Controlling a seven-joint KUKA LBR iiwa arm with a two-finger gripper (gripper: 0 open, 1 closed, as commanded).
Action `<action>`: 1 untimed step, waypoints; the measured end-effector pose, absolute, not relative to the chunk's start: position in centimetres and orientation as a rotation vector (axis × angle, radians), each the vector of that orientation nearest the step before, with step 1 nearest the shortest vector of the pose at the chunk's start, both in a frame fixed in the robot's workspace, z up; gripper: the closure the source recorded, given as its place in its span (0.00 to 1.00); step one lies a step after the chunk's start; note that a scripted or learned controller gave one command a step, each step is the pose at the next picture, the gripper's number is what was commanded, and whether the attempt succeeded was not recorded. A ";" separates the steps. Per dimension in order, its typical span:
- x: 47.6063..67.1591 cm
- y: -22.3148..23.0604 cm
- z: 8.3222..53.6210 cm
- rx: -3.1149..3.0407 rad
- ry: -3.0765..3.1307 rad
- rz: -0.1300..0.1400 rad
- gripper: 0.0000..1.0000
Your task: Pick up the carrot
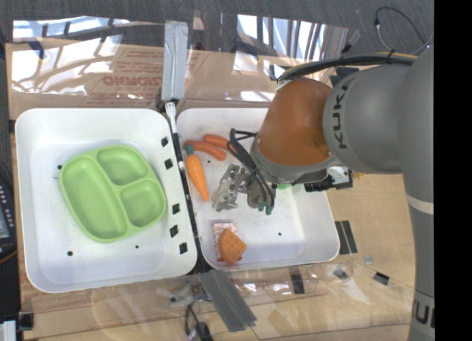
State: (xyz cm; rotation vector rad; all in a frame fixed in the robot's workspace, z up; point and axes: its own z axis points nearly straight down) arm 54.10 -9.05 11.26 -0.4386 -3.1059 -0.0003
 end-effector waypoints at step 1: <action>52.5 -5.2 19.3 -0.688 -3.067 0.000 0.00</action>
